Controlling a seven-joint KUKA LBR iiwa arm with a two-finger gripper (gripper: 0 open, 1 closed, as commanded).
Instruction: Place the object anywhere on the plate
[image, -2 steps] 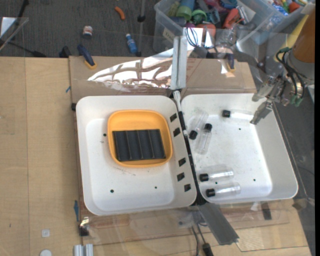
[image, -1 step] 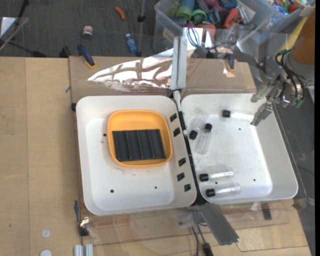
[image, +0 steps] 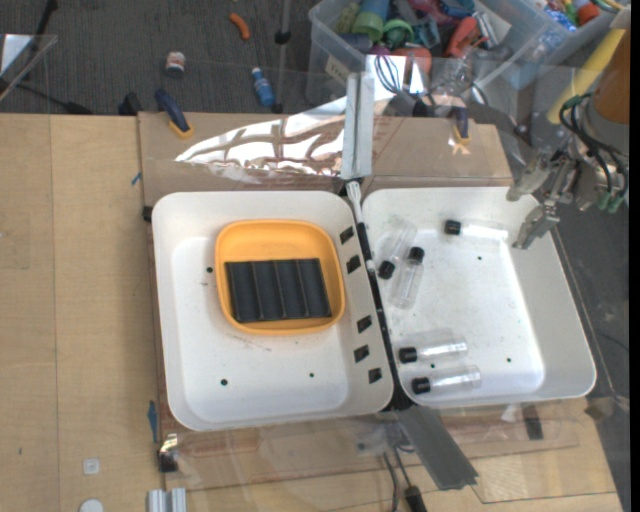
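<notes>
Up front in the right bin (image: 560, 385): two clear vials with black caps, lying on their sides, one (image: 445, 380) just behind the near wall and the other (image: 432, 351) right beside it, roughly parallel, caps pointing left. Further back in the same bin, a loose bunch of clear vials (image: 403, 262) near the divider, and one more black-capped vial (image: 470, 230) off by the far wall.

Left bin (image: 260, 405) next door: just an orange plate (image: 280, 232), rounded-square, sat about mid-bin. On the plate, a black ribbed block (image: 277, 290), flat, rectangular, four or five grooves running front to back, fully inside the rim and covering most of the plate's floor. So, already on the plate.

Gripper (image: 535, 222) over at the right bin's far right corner, hanging above the rim, pointing down and a bit left, well apart from block and plate. Open or closed? Can't tell from this angle. Nothing visibly held. Arm (image: 605, 120) coming in from the upper right, cables bundled at the wrist.

Beyond the bins: a shiny crumpled sheet (image: 280, 145) and a clear tote (image: 420, 30) of colourful bits.
</notes>
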